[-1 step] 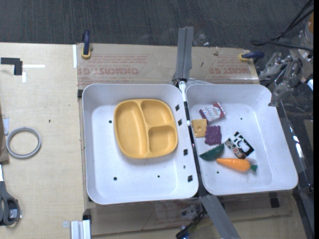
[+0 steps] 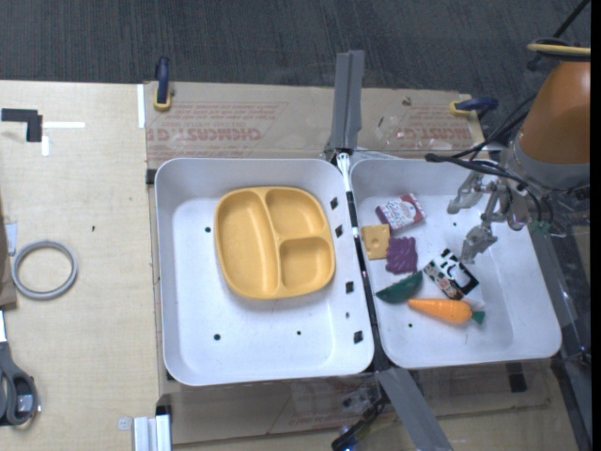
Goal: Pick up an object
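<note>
The right bin holds several small items: a pink and white packet, a yellow block, a purple bunch, a green piece, a black and white item and an orange carrot. My gripper hangs over the right bin's back half, just above and right of the black and white item. Its two fingers stand apart, open, with nothing between them. The orange-banded wrist sits at the right edge.
A yellow divided plate lies in the left bin. A grey divider bar runs back between the bins. On the bench at left lie a grey ring and scissors. Cables trail near the wrist.
</note>
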Available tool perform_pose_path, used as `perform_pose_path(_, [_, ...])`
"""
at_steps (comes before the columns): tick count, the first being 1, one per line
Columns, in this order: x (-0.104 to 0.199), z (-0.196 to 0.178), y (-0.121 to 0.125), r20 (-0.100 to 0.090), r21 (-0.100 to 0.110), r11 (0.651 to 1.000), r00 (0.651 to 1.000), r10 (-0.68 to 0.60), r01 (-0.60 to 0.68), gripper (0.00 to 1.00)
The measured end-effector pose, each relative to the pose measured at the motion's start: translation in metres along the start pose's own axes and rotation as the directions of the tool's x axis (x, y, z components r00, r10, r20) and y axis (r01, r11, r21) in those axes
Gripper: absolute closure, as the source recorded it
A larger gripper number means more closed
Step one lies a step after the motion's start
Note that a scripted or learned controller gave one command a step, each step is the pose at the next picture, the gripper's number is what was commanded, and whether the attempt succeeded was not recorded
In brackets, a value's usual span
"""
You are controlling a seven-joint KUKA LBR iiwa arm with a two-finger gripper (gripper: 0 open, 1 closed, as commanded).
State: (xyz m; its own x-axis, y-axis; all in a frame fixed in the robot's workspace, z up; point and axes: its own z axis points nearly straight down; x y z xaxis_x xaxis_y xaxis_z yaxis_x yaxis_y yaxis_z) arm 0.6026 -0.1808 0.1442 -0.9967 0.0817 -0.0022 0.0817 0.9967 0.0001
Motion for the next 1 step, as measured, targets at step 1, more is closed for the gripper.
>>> perform_pose_path(1, [-0.032,-0.0619,0.0168,0.003,0.001,0.956,0.956,-0.292,0.292,0.0])
